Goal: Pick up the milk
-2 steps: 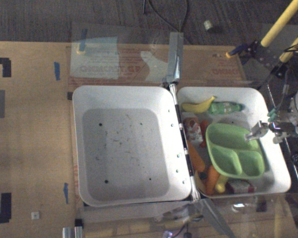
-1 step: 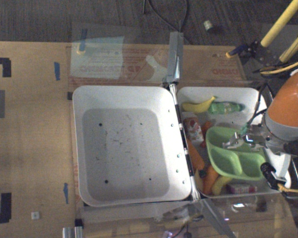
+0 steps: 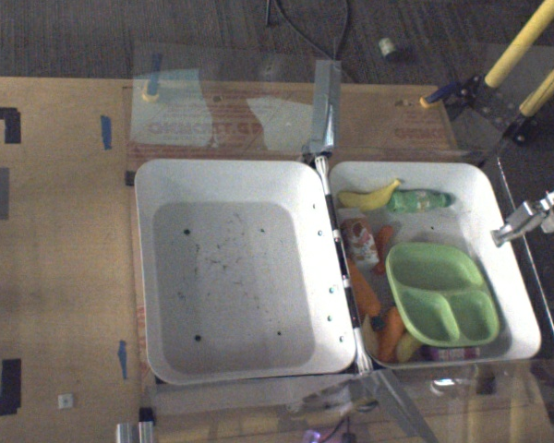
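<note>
The milk (image 3: 357, 240), a small white and reddish carton, lies in the right bin (image 3: 499, 201) near its left wall, just below a banana (image 3: 369, 196). My gripper (image 3: 526, 220) hangs at the far right over the right bin's right rim, well apart from the milk. Nothing shows in its grasp.
A green divided plate (image 3: 440, 293) fills the right bin's middle and front. A green bottle (image 3: 417, 199) lies at the back beside the banana. Orange carrots (image 3: 364, 293) run along the left wall in front of the milk. The left bin (image 3: 166, 187) adjoins on the left.
</note>
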Available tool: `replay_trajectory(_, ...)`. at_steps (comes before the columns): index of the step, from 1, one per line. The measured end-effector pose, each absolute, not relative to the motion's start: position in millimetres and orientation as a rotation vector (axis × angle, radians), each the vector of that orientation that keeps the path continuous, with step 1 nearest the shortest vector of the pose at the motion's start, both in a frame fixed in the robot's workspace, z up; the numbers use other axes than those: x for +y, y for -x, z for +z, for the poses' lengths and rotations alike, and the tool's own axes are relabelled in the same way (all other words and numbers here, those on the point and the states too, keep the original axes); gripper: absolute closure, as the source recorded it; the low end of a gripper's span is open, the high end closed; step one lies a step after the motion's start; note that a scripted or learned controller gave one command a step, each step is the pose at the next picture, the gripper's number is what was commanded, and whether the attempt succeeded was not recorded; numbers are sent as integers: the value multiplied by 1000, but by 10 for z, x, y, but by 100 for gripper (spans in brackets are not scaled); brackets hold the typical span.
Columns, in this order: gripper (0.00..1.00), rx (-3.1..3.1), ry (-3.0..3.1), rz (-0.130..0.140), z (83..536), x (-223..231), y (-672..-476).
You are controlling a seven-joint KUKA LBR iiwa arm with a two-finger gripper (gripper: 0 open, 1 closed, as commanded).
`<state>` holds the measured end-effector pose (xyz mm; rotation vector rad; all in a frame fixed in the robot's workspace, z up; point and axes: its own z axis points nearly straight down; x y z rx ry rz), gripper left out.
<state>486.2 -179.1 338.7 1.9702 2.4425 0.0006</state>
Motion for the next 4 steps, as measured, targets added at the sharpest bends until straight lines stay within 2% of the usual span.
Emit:
replay_trajectory(1, 0, 2443, -1970, 1, 3386, -1791, -4862)
replay_trajectory(2, 0, 1879, -2512, 0, 4355, -2221, -4798)
replay_trajectory(3, 0, 1590, -2705, 0, 4352, -2156, -4802)
replay_trajectory(4, 0, 1314, -2856, -4, 4345, -1873, -4800)
